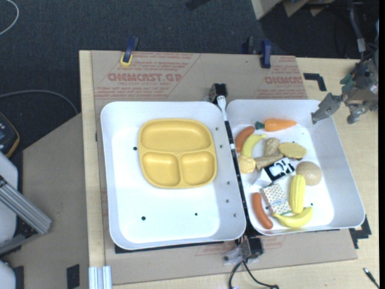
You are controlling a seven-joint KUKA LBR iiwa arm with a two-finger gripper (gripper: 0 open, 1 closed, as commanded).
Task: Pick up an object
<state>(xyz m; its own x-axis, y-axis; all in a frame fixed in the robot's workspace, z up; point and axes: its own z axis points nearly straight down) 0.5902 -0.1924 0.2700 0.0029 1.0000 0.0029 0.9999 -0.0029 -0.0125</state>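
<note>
— White plastic bins (120, 179), two side by side; why's all the toy food heaped in the right one?

— I'd guess it's the picking pile. The left holds just a yellow divided plate (177, 152).

— And the gripper (337, 107)?

— Up at the right bin's far corner, fingers spread, holding nothing. The toy carrot (280, 124) lies nearest, just left of it, with the bananas (295, 217) well apart.

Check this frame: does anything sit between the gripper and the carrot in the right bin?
Nothing visible does. The gripper hangs over the right bin's far right corner, and the carrot lies to its left on the bin floor with bare white floor between them. The other food is piled nearer the camera.
</note>
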